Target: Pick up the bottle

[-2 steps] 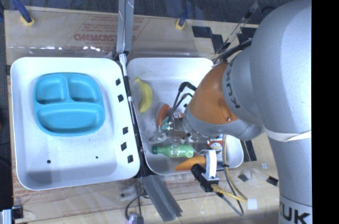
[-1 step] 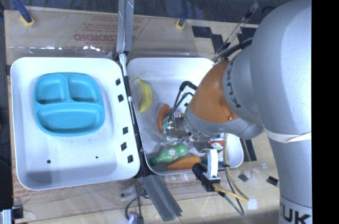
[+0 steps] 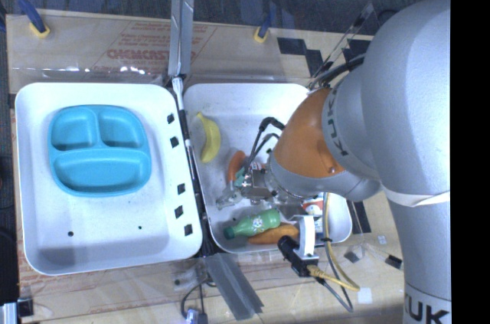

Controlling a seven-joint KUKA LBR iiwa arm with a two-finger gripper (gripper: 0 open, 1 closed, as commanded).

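Note:
The green bottle (image 3: 255, 224) lies on its side near the front wall of the right bin (image 3: 230, 96), its white cap end pointing left. My gripper (image 3: 241, 190) hangs low in the right bin just above and behind the bottle, a short gap away from it. The grey arm with its orange band covers the bin's right half. Nothing shows in the gripper's grasp.
A yellow banana (image 3: 208, 137) lies at the right bin's left side. An orange carrot-like piece (image 3: 235, 164) sits beside the gripper and another orange piece (image 3: 272, 236) lies against the bottle's front. The left bin (image 3: 46, 238) holds a blue divided plate (image 3: 98, 148).

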